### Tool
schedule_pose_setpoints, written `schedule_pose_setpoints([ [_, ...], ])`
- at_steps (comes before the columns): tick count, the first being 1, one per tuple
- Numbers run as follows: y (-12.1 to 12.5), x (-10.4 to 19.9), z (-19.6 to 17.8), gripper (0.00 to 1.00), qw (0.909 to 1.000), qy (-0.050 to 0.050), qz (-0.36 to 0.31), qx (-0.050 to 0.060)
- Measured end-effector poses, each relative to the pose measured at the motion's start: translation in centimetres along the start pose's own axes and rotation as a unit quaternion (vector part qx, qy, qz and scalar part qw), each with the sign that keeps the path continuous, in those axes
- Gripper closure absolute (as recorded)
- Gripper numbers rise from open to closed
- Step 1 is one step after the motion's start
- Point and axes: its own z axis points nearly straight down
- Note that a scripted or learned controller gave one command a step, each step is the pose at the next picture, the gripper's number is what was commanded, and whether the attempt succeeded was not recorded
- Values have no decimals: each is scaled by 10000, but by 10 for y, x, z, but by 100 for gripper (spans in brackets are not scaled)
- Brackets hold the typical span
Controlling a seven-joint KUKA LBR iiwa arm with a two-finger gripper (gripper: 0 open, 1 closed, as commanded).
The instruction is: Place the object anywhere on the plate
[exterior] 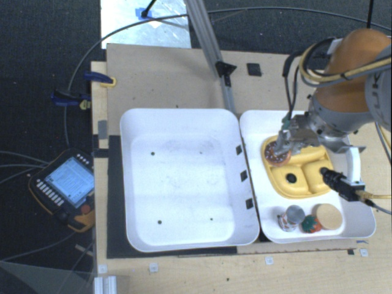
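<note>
The object to be placed looks to be the small round brownish piece (279, 156), something like a toy doughnut, lying at the upper left corner of the yellow plate (300, 177). It already sits on or against the plate's rim. I judge it light, fairly stiff and a little slick, probably plastic; a pinch across its outer edge would serve best, since it is low and flat.

The hand (286, 141) hangs right above that piece, touching or very nearly touching it. Whether it has hold of the piece, or how wide it stands, I cannot tell from this slant, because the wrist covers the tips.

The yellow plate is a moulded tray with compartments, and a dark spot (292, 178) shows near its middle. It lies in the right bin (257, 127), partly under the arm (355, 72). In the same bin, along the near edge, sit three more small things close together: a grey and white piece (290, 216), a red and green one (311, 225) like a toy strawberry, and a pale tan disc (329, 216).

The left bin (141, 127) is bare white inside apart from a few dark dots. Both bins rest on the table (159, 78), with a handheld controller (66, 184) off to the left on the floor.
</note>
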Motion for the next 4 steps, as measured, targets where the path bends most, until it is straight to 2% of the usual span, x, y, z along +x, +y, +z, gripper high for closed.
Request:
schedule_pose_setpoints([
  [2,-11,100,28,100,10000,-3,6,6],
  [3,-12,155,15,100,10000,2,-4,-1],
  [4,-17,167,27,100,10000,-7,15,10],
])
